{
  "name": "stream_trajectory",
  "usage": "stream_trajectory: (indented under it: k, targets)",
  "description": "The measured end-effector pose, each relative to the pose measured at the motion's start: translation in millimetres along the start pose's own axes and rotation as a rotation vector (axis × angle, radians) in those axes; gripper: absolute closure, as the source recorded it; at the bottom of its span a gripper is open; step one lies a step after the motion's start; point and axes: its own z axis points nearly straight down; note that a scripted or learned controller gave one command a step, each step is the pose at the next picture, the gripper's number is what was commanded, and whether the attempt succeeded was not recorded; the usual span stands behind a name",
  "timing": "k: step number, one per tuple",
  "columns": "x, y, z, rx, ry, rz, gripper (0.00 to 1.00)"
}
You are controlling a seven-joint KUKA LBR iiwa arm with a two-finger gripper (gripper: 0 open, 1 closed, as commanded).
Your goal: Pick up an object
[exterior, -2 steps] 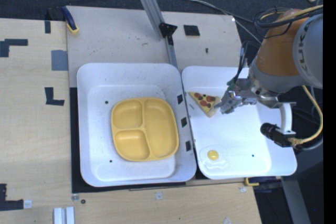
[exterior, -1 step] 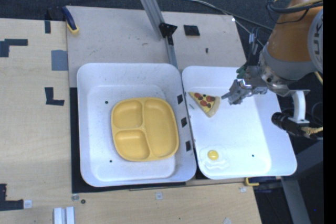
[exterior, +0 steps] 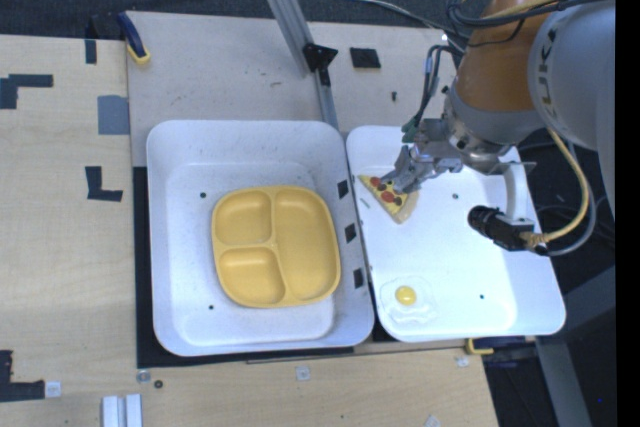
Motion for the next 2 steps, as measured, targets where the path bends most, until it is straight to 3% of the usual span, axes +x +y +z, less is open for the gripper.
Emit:
stream_trajectory:
  k: [2]
  targets:
    - [100,22,22,0.0,0.0,-0.001,1.0]
